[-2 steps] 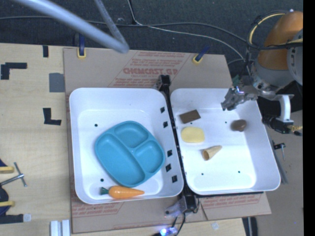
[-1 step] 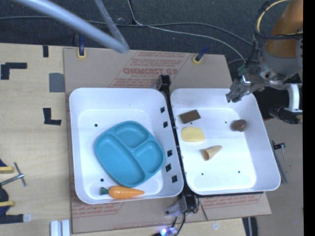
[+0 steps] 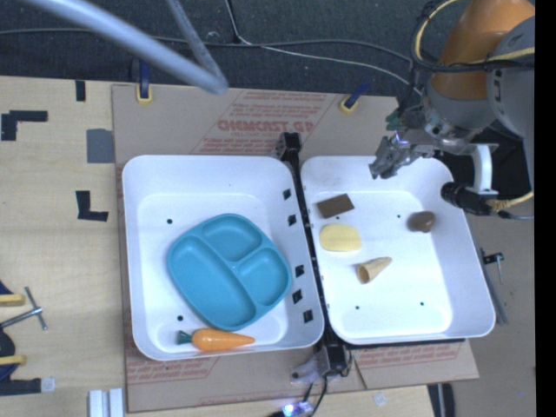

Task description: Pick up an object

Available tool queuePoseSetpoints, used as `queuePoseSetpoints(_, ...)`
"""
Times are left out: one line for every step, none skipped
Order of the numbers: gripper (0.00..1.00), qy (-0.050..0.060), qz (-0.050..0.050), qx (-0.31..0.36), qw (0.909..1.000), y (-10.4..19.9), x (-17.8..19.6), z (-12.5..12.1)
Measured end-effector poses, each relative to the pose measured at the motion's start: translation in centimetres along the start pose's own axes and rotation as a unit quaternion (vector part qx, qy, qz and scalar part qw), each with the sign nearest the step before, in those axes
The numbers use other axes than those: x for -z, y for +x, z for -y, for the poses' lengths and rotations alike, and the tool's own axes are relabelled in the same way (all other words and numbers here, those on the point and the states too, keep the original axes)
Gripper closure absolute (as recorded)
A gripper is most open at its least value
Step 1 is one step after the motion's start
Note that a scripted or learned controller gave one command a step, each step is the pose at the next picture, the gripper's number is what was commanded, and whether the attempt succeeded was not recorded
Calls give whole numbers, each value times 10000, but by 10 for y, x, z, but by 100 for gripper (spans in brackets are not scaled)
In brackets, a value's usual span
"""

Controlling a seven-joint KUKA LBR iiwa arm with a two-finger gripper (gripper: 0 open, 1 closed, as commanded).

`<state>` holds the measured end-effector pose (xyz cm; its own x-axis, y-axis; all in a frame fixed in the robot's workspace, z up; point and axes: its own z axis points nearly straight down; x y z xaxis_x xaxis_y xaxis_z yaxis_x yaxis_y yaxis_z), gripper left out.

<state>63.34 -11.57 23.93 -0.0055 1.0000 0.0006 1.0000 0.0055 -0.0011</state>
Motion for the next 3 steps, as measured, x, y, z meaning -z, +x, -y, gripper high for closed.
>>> queuePoseSetpoints(100, 9, -1, -2, 10000, 51, -14, 4)
queuePoseSetpoints(100, 9, -3, 4, 10000, 104, -25, 4)
queuePoseSetpoints(100, 0, 0, 6, 10000, 163, -24, -4)
